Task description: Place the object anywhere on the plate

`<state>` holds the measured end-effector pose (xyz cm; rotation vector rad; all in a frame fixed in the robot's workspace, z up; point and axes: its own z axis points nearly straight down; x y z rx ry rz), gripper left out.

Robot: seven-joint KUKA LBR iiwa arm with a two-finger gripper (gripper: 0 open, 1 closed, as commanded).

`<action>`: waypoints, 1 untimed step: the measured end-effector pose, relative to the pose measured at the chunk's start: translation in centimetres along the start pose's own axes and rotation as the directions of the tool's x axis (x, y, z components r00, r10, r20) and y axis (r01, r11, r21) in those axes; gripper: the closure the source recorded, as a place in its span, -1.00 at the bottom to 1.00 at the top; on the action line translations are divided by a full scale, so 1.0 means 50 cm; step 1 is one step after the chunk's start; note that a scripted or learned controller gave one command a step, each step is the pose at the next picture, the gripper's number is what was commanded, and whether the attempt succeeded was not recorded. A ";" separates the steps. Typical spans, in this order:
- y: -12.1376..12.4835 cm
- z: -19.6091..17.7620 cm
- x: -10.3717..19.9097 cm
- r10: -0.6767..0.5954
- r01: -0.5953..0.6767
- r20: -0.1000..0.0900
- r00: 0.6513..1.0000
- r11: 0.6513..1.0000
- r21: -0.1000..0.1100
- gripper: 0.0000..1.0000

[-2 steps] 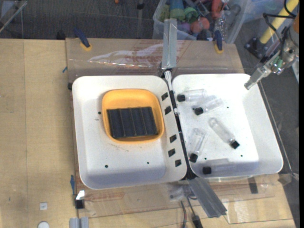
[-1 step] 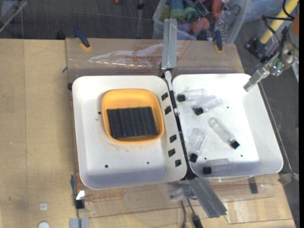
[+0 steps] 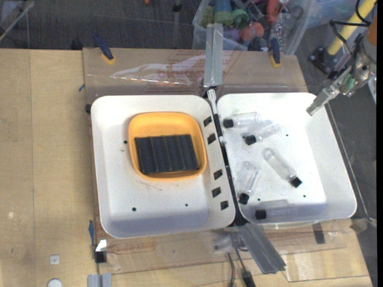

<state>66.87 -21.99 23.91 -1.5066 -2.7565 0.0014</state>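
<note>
Gripper [image 3: 317,105] is seen at 2 o'clock over the right bin [image 3: 335,178] rim; finger state cannot be told. Clear bottles [image 3: 280,166] are scattered in that bin, at its 7–8 o'clock, apart from it. Orange plate [image 3: 167,123] is located in the left bin [image 3: 114,190].

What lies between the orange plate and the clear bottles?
In the camera view, the orange plate and clear bottles are separated by the bins' meeting rims, marked with black tabs.

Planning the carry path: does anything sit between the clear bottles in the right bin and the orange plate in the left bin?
Only the raised divider where the two bins meet, between the bottles and the plate. The end effector is over the right bin's far corner.
</note>
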 end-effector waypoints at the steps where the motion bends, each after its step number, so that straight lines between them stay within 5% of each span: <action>1: 0.000 0.004 0.000 -0.075 0.075 0.000 0.997 0.997 0.000 -1.00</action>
